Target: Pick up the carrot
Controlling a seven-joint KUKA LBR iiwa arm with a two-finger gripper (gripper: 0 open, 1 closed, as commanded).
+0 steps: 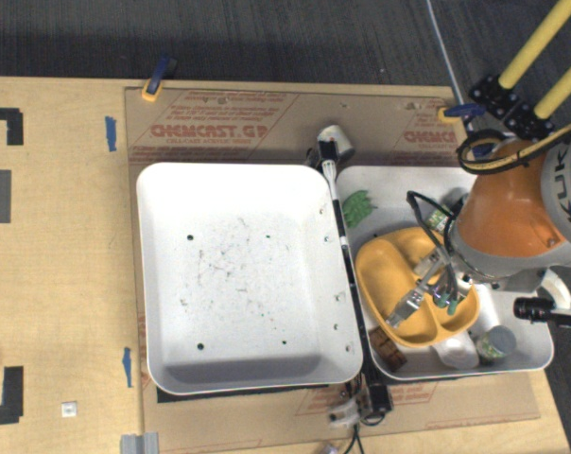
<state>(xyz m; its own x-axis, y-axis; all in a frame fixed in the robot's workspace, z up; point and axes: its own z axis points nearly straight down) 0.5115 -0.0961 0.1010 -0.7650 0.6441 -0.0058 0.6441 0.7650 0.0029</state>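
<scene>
My gripper point(429, 296) is down inside the right bin point(536, 353), low over a yellow bowl-shaped object point(389, 272) that lies in the bin's left half. The grey wrist with its orange band point(503, 218) stands above the gripper and hides the middle and upper right of that bin. A small green leafy piece point(358, 206) lies at the bin's upper left corner, apart from the gripper.
A brown item point(389, 353), a white item point(456, 353) and a small grey-green one point(493, 346) lie along the right bin's near wall. The left bin point(158, 253) adjoins it along a shared rim. Yellow tubes and cables point(512, 74) hang at the back right.
</scene>
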